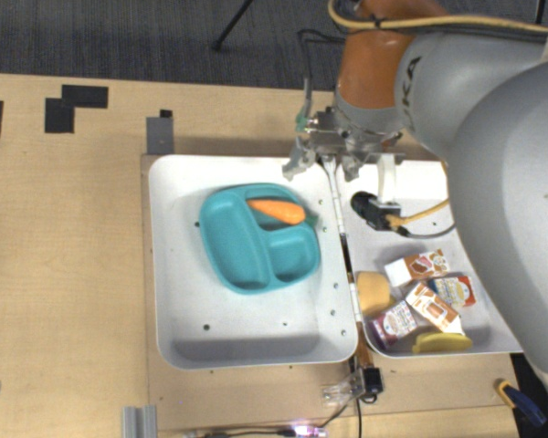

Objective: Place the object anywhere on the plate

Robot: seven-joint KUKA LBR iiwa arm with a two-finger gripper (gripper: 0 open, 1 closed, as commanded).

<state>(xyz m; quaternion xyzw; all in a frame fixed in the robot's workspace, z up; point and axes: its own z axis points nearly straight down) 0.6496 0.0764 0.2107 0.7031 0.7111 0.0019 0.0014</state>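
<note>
Clutter in the right white bin (411, 176) is half hidden under the grey arm. Gripper (324, 164) hangs over the bins' divider, its fingers spread, nothing between them. Orange carrot (277, 211) lies across the teal divided plate's (247, 254) upper compartment, long axis left-right, tilted slightly.

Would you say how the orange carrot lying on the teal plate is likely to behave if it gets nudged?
The carrot looks rounded and tapered, so it would probably roll. It appears smooth, perhaps slippery. The plate's raised dividers might stop it.
</note>
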